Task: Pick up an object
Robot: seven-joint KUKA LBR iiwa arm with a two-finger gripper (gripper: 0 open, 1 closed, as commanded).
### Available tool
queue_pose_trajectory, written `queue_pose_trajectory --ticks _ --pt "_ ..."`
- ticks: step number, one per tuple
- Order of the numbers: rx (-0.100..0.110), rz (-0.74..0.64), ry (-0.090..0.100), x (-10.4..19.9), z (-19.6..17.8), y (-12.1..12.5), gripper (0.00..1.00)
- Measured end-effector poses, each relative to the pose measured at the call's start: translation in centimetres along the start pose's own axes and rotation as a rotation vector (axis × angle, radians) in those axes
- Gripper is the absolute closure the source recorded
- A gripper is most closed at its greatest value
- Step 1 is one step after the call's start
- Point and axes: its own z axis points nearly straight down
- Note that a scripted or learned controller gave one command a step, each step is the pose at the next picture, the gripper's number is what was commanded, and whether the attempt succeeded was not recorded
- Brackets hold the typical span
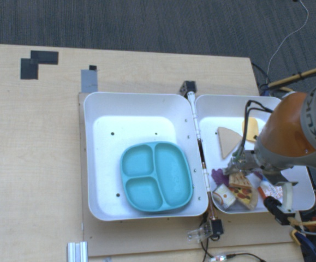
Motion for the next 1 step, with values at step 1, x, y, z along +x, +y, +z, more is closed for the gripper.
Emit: queue_pose_trajectory --ticks 1 --pt "0.02 -0.005 0.006 2.48 -8.48 -0.42 1.0"
